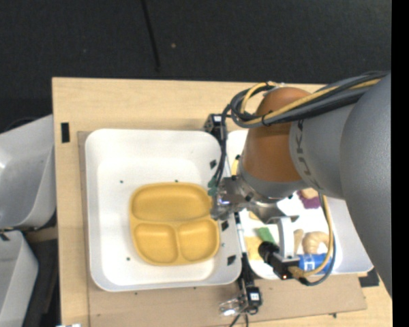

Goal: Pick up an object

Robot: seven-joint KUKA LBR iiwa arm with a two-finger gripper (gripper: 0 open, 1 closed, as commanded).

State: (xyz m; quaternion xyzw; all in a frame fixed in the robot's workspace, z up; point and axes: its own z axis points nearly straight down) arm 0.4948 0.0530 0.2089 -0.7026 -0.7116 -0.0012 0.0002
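A yellow three-compartment plate [172,222] lies in the left white bin [109,182]. The arm's orange band and grey body hang over the divide between the two bins, and the gripper [221,206] sits at the plate's right edge, its fingers hidden under the wrist hardware. In the right bin [351,251], partly covered by the arm, lie small objects: a green piece [264,235], a tan rounded piece [315,240], a blue-and-yellow item [312,263] and a purple bit [309,195].
The bins rest on a wooden bench [68,107]. White equipment [13,176] stands off the bench's left side. Cables loop around the wrist [249,104]. A small metal fitting [240,304] sits at the front edge.
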